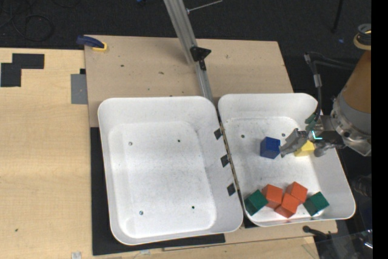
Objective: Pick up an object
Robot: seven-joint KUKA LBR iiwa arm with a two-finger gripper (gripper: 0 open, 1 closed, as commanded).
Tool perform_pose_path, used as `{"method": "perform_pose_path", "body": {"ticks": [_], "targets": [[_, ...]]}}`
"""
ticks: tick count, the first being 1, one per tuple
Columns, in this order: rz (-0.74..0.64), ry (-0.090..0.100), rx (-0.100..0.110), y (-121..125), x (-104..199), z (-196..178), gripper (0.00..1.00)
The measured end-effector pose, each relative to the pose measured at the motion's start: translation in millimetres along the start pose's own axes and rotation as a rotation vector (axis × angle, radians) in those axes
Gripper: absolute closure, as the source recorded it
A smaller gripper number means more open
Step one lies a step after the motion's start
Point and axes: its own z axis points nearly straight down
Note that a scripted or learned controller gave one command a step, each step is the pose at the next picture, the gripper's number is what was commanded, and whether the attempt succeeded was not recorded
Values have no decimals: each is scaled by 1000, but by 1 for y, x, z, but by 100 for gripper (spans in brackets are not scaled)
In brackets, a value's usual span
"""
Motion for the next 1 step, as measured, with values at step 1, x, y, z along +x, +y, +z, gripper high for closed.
{"method": "perform_pose_path", "body": {"ticks": [1], "targets": [[4, -1, -4, 0, -1, -1, 0]]}}
